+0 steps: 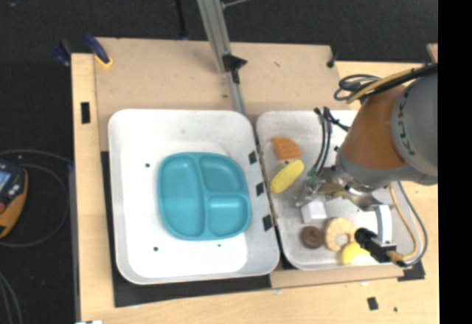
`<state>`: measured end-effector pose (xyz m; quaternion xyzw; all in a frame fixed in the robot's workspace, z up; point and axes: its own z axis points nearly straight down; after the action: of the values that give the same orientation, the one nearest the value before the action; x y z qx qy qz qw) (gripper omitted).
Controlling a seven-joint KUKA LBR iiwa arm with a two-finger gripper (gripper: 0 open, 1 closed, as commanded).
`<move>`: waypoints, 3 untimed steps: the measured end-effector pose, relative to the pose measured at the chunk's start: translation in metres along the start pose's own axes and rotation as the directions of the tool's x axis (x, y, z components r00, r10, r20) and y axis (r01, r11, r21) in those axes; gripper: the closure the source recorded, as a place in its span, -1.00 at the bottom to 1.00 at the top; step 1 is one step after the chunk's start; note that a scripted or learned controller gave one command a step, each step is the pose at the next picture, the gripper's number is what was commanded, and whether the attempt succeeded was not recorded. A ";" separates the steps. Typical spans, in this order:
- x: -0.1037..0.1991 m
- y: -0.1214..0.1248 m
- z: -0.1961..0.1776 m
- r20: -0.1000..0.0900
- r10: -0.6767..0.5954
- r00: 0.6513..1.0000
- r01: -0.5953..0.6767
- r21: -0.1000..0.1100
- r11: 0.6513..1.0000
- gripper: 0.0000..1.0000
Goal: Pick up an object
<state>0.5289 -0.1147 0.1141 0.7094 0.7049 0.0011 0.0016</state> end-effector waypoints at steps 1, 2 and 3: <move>-0.012 0.004 -0.058 0.002 -0.001 1.000 0.001 -0.004 1.000 1.00; -0.014 0.007 -0.101 0.001 -0.009 1.000 0.009 -0.003 1.000 1.00; -0.009 0.001 -0.158 0.001 -0.010 1.000 0.010 -0.005 1.000 1.00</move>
<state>0.5298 -0.1236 0.2721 0.7058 0.7084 0.0022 0.0038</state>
